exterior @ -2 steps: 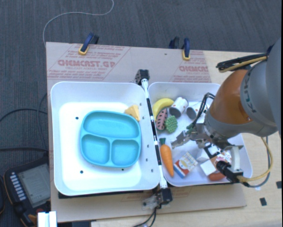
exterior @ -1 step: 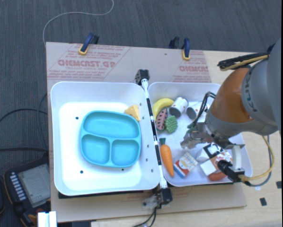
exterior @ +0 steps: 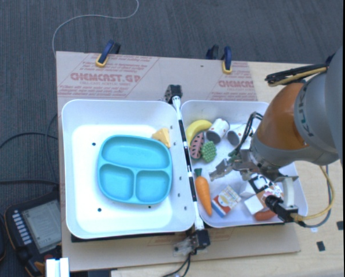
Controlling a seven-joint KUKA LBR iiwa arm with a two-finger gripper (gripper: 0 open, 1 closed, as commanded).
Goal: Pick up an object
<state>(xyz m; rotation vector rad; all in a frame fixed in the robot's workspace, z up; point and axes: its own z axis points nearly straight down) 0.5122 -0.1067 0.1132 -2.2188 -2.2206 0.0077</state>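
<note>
Brown bench bears 2 white bins side by side.

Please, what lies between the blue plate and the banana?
In the camera view, a yellow wedge-shaped piece lies by the blue plate, then the divider where the two bins meet, before the banana.

arm over right bin | carrot, banana inside | blue tray in left bin

The arm hides much of the right bin; its jaws cannot be made out.
</note>
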